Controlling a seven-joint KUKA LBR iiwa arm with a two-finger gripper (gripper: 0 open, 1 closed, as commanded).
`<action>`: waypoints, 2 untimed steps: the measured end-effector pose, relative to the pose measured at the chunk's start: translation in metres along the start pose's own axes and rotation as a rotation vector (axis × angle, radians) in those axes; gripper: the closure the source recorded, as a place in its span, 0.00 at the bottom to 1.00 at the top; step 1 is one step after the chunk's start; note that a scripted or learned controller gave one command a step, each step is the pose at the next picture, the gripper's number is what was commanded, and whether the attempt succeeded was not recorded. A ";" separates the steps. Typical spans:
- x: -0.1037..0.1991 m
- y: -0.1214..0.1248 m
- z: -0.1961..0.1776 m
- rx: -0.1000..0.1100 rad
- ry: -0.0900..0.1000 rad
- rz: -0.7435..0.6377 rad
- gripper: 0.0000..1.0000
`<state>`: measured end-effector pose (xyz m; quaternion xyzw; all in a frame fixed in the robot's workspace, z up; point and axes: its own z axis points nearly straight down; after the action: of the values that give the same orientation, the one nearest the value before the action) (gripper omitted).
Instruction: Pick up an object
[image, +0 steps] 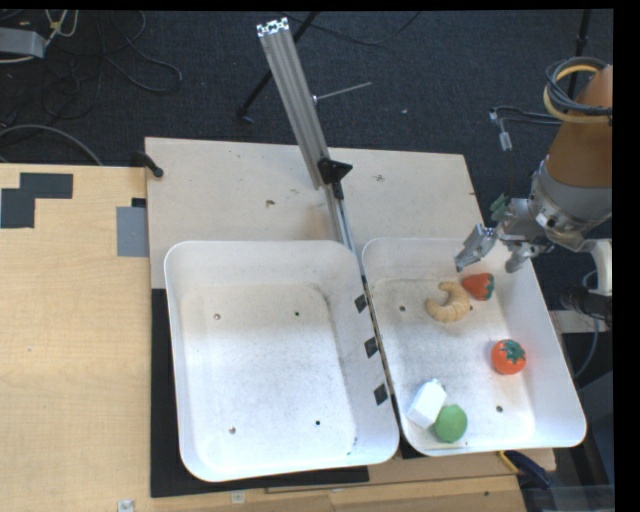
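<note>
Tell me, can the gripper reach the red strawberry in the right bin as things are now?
Probably yes. The gripper hangs just above the strawberry, with only the croissant close on one side.

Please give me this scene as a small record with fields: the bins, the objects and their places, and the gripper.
bins: two shallow white bins side by side; left bin, right bin
croissant: right bin, far half
strawberry: right bin, touching the croissant's right side
tomato: right bin, near the right wall
white block: right bin, near corner
green ball: touching the white block
gripper: open, above the strawberry, holding nothing
</note>
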<state>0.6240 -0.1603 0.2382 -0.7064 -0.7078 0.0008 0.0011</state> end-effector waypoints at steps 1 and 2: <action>0.000 0.000 0.000 0.000 0.000 -0.001 0.00; 0.005 -0.007 0.062 0.006 0.002 0.001 0.00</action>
<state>0.6164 -0.1557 0.1766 -0.7068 -0.7074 0.0024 0.0038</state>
